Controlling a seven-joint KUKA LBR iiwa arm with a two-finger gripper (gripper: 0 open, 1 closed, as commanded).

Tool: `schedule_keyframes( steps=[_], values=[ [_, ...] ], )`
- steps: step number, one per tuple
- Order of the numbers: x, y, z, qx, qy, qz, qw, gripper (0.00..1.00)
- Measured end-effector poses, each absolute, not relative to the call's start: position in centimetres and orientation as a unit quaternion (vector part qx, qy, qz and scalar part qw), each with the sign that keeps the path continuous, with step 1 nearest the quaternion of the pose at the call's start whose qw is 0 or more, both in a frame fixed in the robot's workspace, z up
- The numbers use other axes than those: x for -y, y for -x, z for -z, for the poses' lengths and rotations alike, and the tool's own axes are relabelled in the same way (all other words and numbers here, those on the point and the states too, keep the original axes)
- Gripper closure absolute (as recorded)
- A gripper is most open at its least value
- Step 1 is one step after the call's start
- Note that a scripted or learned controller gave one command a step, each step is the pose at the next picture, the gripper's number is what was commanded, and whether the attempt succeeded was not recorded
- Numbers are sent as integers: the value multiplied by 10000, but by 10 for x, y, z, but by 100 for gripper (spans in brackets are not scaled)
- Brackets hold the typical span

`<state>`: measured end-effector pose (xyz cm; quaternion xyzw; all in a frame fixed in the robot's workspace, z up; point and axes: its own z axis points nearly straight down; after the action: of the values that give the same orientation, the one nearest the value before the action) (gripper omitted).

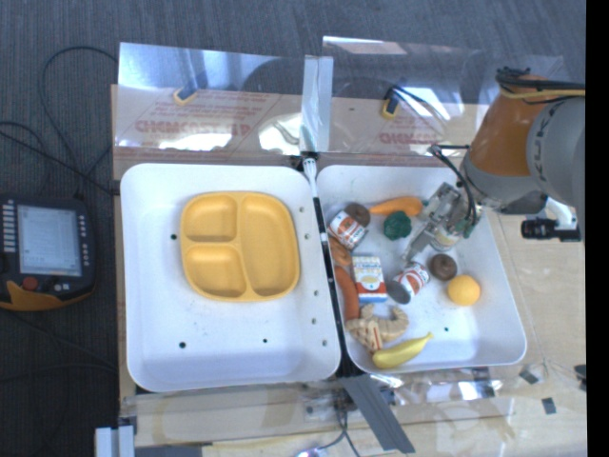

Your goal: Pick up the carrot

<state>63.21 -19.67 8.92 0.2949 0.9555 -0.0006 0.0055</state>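
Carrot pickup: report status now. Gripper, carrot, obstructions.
Gripper low in right bin, nothing seen between fingers. Carrot at bin's far side, not picked up. Green toy touching carrot; can close by.

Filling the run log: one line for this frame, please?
phase: approach | gripper: over right bin, nothing seen held | carrot: lying at bin's far side, left of gripper | yellow tray: left bin

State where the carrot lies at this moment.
The carrot lies in the right bin near its far edge, just above the green toy, with a small can to its left and the gripper to its right.
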Motion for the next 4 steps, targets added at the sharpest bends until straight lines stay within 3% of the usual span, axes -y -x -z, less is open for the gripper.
schedule_keyframes(
  steps=[1,2,3,4],
  values=[
    [144,-646,-91,-9646,-2635,78,-49,0],
    [133,-655,-92,-9178,-3969,70,-135,0],
    [126,-654,-90,-8094,-5871,118,51,0],
    [122,-648,-90,-7421,-6702,85,91,0]
  ],
)
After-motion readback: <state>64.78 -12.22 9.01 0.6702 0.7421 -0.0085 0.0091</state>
